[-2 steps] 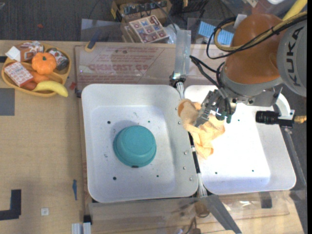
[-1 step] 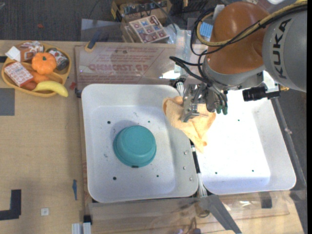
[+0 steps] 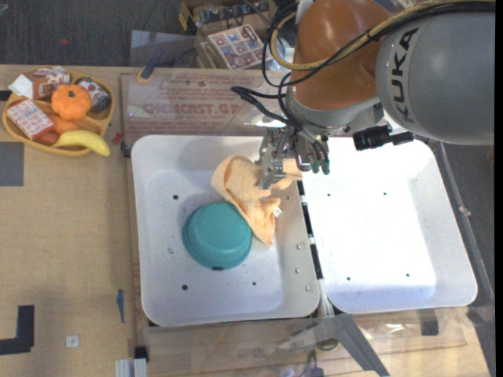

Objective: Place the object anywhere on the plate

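Note:
A teal round plate lies in the left white bin, toward its front middle. A crumpled yellow-orange cloth lies just behind and to the right of the plate, its lower corner reaching the plate's right edge. My gripper hangs over the cloth's upper right part, near the divide between the two bins, and it reaches down into the cloth's folds. The big orange and grey wrist above hides the cloth's far right edge.
The right white bin lies beside the left one. A yellow bowl with toy fruit and small boxes stands on the bench at the far left. Boxes and cables lie behind the bins.

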Action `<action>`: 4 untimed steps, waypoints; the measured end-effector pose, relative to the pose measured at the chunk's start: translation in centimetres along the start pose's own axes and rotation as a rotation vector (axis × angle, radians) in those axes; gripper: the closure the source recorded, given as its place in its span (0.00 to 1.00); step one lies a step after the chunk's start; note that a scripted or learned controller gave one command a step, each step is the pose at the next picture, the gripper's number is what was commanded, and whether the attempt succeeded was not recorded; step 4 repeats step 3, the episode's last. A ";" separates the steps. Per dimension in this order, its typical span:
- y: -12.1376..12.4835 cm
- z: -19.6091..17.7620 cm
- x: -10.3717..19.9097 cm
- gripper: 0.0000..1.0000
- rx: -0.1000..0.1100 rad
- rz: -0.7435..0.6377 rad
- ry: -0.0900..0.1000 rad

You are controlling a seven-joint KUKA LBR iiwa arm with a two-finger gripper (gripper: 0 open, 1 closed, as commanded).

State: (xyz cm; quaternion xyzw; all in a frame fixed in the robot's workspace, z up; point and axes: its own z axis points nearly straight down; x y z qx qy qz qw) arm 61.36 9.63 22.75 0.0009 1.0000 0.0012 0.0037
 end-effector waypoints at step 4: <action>9.5 -0.3 -3.0 0.00 -0.002 -0.001 -0.001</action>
